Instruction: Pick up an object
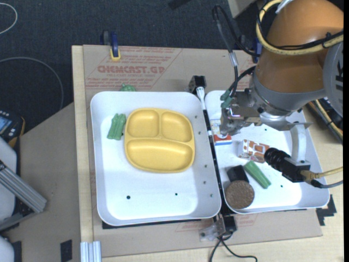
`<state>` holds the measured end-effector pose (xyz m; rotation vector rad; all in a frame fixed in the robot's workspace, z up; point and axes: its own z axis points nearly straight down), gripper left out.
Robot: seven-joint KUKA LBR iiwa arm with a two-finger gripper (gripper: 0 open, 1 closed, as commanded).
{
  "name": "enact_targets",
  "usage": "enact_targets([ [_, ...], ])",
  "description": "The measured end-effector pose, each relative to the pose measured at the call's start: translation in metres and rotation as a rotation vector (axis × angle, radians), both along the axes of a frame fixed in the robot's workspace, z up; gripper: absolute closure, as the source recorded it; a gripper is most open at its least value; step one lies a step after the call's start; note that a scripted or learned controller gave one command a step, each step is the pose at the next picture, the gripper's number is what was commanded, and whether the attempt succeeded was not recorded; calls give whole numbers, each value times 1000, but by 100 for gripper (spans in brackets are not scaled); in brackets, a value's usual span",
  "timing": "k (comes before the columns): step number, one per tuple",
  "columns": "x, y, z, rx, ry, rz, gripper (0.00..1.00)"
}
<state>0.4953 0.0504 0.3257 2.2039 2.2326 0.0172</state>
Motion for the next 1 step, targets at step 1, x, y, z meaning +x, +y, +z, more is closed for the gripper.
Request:
enact_targets([
  [1, -12, 58, 94, 1, -1, -5, 100],
])
